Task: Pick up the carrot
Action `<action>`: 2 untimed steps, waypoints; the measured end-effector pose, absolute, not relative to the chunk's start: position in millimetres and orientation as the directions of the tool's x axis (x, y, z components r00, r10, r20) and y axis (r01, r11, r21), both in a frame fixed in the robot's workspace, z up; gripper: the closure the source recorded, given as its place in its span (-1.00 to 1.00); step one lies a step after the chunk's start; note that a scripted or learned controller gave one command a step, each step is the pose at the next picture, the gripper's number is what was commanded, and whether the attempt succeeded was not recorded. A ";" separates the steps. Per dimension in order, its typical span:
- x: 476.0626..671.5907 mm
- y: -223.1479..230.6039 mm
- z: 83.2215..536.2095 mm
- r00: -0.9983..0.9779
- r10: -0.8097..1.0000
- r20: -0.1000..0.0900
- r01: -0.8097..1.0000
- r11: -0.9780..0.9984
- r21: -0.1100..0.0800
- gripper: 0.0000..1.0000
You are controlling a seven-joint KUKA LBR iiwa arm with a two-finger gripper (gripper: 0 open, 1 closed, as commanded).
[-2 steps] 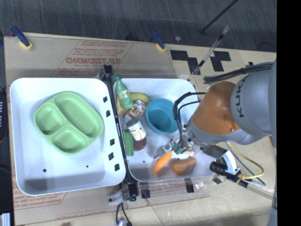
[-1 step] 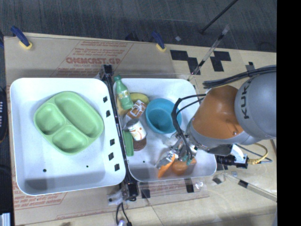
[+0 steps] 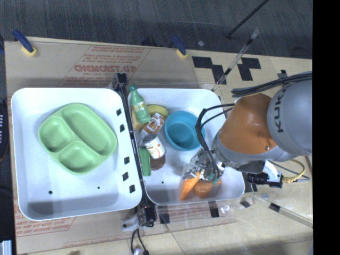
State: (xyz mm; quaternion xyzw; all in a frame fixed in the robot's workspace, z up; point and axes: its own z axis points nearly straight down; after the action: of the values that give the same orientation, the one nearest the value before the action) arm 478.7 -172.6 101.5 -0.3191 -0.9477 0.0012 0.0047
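The carrot (image 3: 190,188) is orange with a bit of green at one end. It lies at the front edge of the right bin (image 3: 159,195), near the front right corner. My gripper (image 3: 201,172) is down low in that bin, directly over the carrot's upper end and touching or nearly touching it. The grey wrist and orange band (image 3: 249,132) rise behind it and hide the bin's right side. The carrot's lower, pointed end sticks out toward the front left.
A blue bowl (image 3: 182,130) sits just behind the gripper. A green bottle (image 3: 138,105), a banana (image 3: 158,110), a brown-and-white container (image 3: 154,149) and a green stick (image 3: 145,161) crowd the right bin's left side. The left bin (image 3: 32,195) holds a green divided plate (image 3: 78,137).
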 end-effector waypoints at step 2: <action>501.2 -148.1 218.8 -0.737 0.676 -0.001 0.676 0.737 -0.003 -1.00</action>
State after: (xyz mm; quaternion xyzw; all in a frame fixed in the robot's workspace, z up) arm 501.2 -148.1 218.8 -0.3629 -0.9318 0.0017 -0.0001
